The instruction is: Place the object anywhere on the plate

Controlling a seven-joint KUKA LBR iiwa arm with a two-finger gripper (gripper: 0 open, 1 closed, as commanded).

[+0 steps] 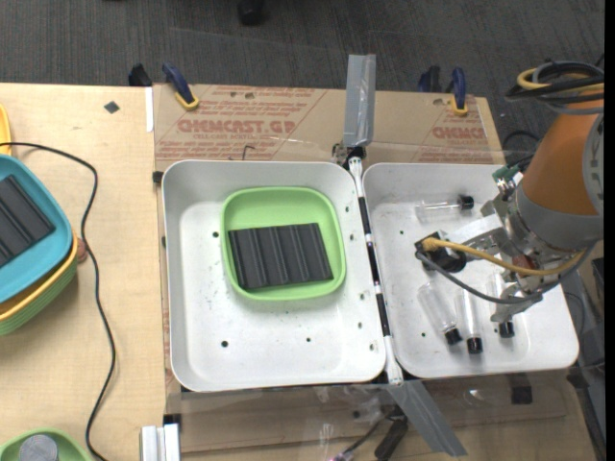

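Vials (468, 317) lower right, loose | gripper (514, 279) over them, state untellable | plate (281, 200) centre-left | risk: round vial may roll from the pinch

bench (77, 373) | left bin (192, 353) | right bin (538, 353) | cardboard (250, 123) under bins | black cable (93, 173) | stacked trays (53, 250) at left edge

- The left bin (192, 353) and right bin (399, 291) sit side by side, touching.
- A plate (281, 205) lies in the left bin, toward the back, with a flat pad (282, 255) on it.
- In the right bin, a vial (444, 204) lies at the back and other vials (437, 307) near the front.
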